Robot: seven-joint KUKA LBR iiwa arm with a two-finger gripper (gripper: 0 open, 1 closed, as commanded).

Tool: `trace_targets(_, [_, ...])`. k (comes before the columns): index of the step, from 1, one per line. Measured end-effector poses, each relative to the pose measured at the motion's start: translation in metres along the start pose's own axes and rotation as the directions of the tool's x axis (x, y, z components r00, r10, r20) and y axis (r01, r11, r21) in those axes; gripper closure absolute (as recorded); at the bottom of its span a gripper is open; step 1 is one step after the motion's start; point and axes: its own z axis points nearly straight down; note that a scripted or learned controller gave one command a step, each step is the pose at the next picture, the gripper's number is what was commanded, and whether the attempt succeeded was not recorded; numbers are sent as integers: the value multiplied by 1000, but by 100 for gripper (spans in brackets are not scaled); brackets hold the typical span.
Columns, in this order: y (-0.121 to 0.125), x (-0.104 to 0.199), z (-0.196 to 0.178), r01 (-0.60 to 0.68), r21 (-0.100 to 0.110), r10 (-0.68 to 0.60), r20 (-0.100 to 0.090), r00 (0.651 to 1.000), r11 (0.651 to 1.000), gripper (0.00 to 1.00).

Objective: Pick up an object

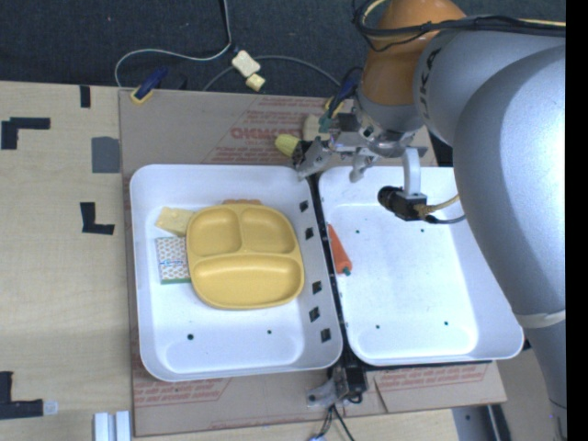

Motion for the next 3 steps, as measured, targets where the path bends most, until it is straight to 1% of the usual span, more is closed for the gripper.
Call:
trace_targets(1, [-124, -11, 6, -12, 17, 12, 2, 1000, 1000, 0])
trace_targets(2, [-90, -73, 6, -14, 7, 14, 6, 1000, 1000, 0])
trace_targets(3, [-75, -54, 6, -7, 8, 7, 3, 1000, 1000, 0])
